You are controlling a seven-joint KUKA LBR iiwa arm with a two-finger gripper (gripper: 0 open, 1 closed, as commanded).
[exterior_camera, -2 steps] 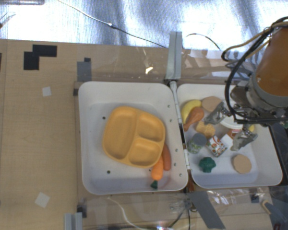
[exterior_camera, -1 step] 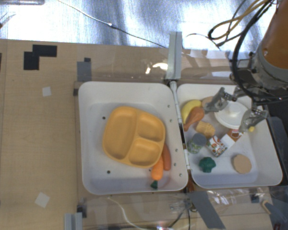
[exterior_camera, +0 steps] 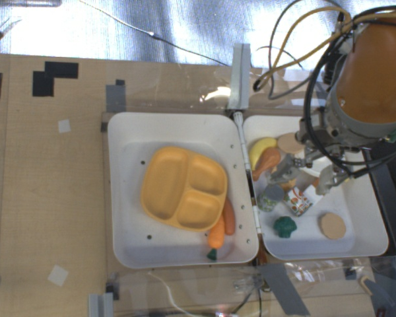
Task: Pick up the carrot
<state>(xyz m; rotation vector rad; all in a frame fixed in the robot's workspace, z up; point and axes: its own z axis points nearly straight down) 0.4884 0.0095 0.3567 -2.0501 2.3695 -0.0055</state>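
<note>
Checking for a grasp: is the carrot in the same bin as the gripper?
No. The carrot lies in the left bin beside the yellow tray, while the gripper is over the right bin.

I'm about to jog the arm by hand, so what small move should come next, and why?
Probably shift the gripper left, across the divider, toward the left bin. The carrot lies there by the near right corner of the yellow divided plate, beside a sausage, while the gripper hangs over the right bin among a banana and broccoli, well away from it.
</note>
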